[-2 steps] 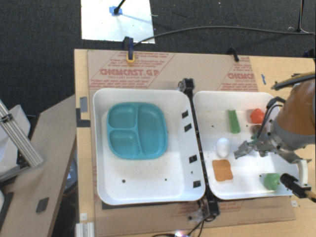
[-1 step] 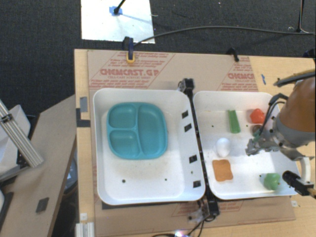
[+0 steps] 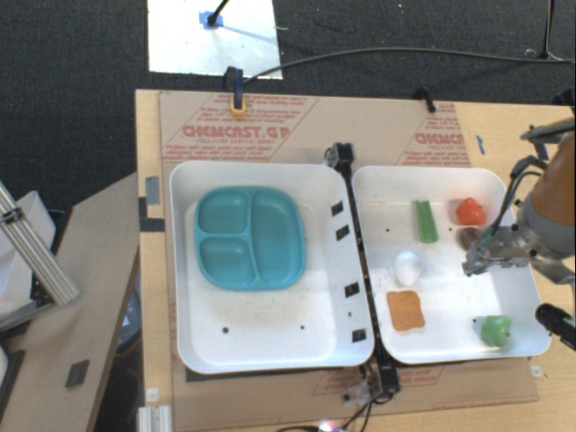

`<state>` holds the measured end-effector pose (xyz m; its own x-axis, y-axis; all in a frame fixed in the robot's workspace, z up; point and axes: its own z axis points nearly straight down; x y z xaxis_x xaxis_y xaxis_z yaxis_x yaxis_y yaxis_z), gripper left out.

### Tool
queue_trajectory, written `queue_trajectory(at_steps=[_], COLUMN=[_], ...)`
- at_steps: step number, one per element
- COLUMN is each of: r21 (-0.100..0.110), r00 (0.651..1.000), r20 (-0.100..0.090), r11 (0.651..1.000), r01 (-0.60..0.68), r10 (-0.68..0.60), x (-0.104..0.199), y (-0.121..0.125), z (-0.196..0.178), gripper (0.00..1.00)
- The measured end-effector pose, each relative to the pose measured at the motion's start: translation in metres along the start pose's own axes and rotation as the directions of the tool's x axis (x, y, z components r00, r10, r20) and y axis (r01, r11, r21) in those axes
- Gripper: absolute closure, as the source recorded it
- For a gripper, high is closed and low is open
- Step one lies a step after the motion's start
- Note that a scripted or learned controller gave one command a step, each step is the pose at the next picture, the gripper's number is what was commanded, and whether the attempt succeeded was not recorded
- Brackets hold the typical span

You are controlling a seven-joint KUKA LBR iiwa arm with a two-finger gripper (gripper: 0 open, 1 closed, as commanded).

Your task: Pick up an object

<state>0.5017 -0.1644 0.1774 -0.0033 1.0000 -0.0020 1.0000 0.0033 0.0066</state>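
Smooth white bins (image 3: 270,354): teal compartment plate (image 3: 250,238), flat orange square (image 3: 406,310).

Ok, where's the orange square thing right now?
The orange square lies in the right bin, near its front left, just below the white egg.

Even, bright overhead light; white bins (image 3: 270,180) near blown out, little surface detail. Soft, faint shadows beside teal plate (image 3: 250,239). Dark floor (image 3: 72,52) grainy. Overall image slightly soft; arm (image 3: 551,207) at right edge blurred
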Motion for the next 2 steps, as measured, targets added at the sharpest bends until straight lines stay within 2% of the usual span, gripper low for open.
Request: queue_trajectory(at_steps=[1,2], r21=[-0.002,0.003], r00=[1.000,1.000], r20=[0.001,-0.003], r11=[1.000,1.000], r01=[0.001,0.007], r10=[-0.001,-0.007], x=[-0.001,0.050], y=[0.003,0.026], z=[-0.054,-0.044], gripper=[1.00,1.00])
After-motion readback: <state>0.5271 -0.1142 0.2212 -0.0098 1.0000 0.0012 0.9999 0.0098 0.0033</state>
